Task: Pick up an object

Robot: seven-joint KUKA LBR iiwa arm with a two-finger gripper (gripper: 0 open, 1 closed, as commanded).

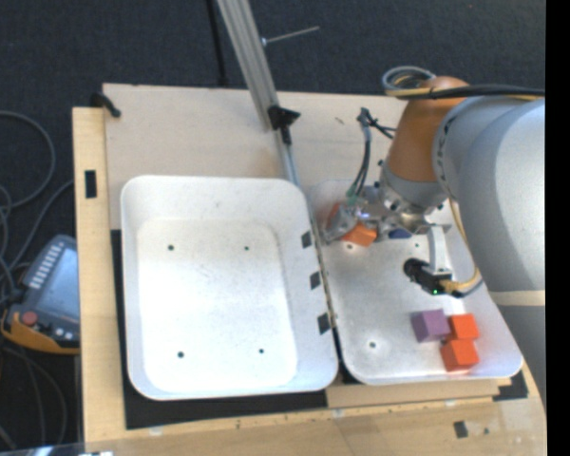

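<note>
In the near right corner of the right bin (380, 359), a purple block (428, 325) and two orange blocks (461, 341) lie touching one another; they look small, stiff and light, best taken by two flat opposite sides, though the tight cluster leaves little room for fingers. Farther, near the wall toward the left bin (218, 198), the gripper (350, 224) is low beside another orange block (360, 237), which has more open floor around it. I cannot tell if the gripper is wide, narrow or holding.

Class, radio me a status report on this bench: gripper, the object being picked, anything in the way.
Gripper low over right bin's far-left corner. Orange object at its tip, grasp unconfirmed. Purple block and two orange blocks sit apart, near corner.
</note>
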